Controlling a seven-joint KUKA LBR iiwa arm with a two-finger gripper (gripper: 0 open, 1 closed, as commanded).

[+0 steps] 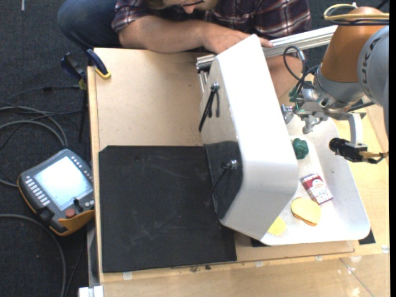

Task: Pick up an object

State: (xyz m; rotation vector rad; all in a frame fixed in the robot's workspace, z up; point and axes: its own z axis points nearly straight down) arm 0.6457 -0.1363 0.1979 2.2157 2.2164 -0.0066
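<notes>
The right white bin (346, 197) holds a dark green lump (300, 147), a small red and white box (316, 188), a tan and yellow flat piece (306, 211) and a small yellow piece (277, 228). My gripper (307, 122) hangs over the bin's far end, just above and to the right of the green lump. Nothing shows in its grasp. The grey arm with its orange band (349, 42) comes in from the upper right.
A person (204, 11) leans over the bench's far side and holds the other white bin (253, 129) tipped up on edge, partly over the right bin. A black mat (158, 206) covers the bench's left front. A teach pendant (55, 190) lies on the floor at left.
</notes>
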